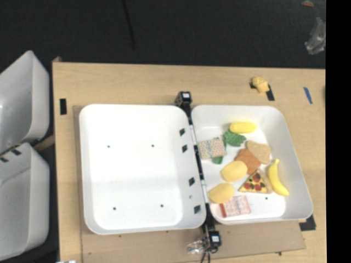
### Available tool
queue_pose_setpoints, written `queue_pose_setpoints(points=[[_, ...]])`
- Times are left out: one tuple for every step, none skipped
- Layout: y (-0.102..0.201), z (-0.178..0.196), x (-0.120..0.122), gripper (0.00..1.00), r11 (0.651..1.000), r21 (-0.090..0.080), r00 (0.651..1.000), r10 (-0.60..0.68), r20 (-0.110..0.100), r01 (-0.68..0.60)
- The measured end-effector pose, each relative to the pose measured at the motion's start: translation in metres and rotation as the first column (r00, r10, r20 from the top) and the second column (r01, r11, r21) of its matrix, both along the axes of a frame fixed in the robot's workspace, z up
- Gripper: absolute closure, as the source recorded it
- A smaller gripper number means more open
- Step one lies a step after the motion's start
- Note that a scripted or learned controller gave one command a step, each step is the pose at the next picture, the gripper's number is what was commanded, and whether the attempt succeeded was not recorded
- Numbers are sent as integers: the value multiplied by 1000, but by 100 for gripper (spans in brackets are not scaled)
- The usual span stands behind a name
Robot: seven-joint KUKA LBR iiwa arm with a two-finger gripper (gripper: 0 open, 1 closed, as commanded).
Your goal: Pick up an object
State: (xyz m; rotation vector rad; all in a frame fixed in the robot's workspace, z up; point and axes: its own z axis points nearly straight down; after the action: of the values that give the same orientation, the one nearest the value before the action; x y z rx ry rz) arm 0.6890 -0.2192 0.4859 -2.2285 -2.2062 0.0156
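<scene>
Two shallow white bins sit side by side on the wooden worktop (137, 84). The left bin (137, 169) carries nothing I can make out; all the candidates lie in the right bin (285, 141), bunched toward its middle and the side nearest the divider.

There is a yellow corn-like piece (242, 127) at the far end, a green leafy bit (235, 139) just beside it, and a checked cracker-like square (211, 147) close to the divider. Below those lie an orange slab (249, 160), a tan slice (260, 150), two rounded yellow lumps (234, 171) and (221, 192), a pizza slice (255, 184), a banana (277, 178) and a flat red-and-white packet (236, 206). They look like toy food, so probably light, stiff and a bit slick.

The banana seems the easiest pick: it lies at the outer side of the pile with bare bin floor beside it, and its narrow body suits a pinch across the middle. The corn piece is likewise fairly free. The flat packet and cracker would be hard to get under. The lumps near the divider leave little room on the wall side.

A small yellow thing (259, 84) sits alone on the worktop beyond the bins. The arm and its tool are not within my sight here, so I cannot tell how the tool is set.
</scene>
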Motion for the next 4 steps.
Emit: queue_pose_setpoints(points=[[21, 50, 0, 100, 1000, -1, 1000, 11, 12, -11], [-4, 62, 1, 100, 1000, -1, 1000, 7, 10, -7], [-12, 60, -8, 100, 1000, 1, 1000, 8, 6, -8], [-11, 61, -22, 100, 1000, 1, 1000, 7, 6, -7]])
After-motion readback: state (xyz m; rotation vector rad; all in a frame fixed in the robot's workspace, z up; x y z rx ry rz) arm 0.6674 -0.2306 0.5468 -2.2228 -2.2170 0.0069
